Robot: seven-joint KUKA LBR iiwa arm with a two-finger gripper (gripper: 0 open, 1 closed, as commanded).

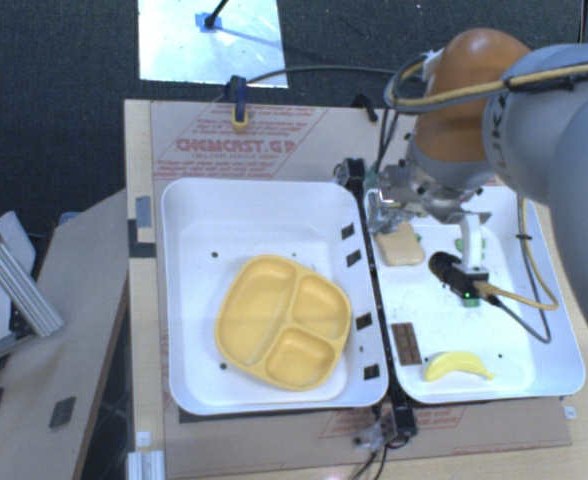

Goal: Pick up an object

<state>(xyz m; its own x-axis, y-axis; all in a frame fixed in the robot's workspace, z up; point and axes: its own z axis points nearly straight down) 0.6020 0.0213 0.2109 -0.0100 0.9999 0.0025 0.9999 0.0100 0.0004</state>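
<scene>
Arm [534, 98] reached in from the right over the right bin [564, 363], jaws low near its far-left corner, right above a tan bread-like piece [402, 249]; jaw state couldn't be told. Banana [457, 367] and brown block [406, 343] lay near the front. Yellow divided tray [282, 320] sat in left bin [189, 268].

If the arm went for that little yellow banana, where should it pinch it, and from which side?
Probably from straight above, across the middle of the banana. It lies flat on the right bin's floor, and its curved body looks narrowest across, so two fingers could close on its long sides. The brown block lies to its left, apart.
</scene>
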